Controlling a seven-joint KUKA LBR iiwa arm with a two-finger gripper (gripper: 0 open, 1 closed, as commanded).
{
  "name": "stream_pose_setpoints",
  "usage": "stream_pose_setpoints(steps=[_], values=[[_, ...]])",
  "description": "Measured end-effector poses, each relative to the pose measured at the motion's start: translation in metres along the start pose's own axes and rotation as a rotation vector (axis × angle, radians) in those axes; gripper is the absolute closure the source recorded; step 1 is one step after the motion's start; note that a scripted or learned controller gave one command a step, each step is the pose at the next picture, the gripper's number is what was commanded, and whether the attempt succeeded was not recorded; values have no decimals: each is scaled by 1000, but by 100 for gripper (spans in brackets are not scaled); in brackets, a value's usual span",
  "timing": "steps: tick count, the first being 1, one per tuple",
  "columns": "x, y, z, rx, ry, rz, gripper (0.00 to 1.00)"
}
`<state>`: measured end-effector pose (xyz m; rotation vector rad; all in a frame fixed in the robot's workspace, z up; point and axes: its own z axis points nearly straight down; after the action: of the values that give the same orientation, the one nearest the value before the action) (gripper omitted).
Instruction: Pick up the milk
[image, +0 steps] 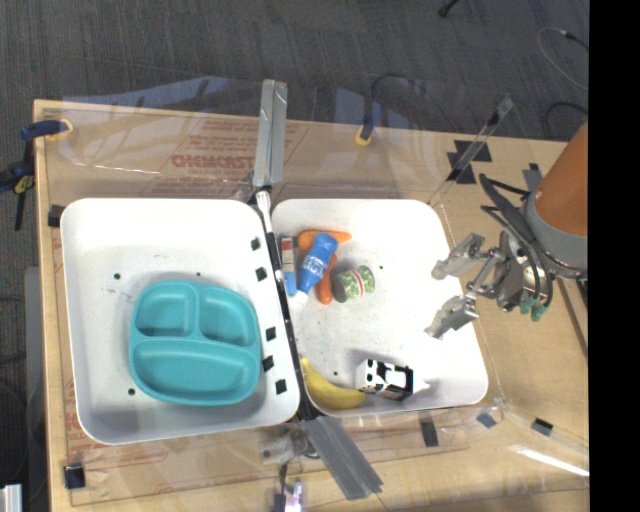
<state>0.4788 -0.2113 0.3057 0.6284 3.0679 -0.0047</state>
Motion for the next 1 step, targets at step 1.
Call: stream_pose_setpoints(steps=[1], values=[[-1,10,115,-2,12,-135,0]])
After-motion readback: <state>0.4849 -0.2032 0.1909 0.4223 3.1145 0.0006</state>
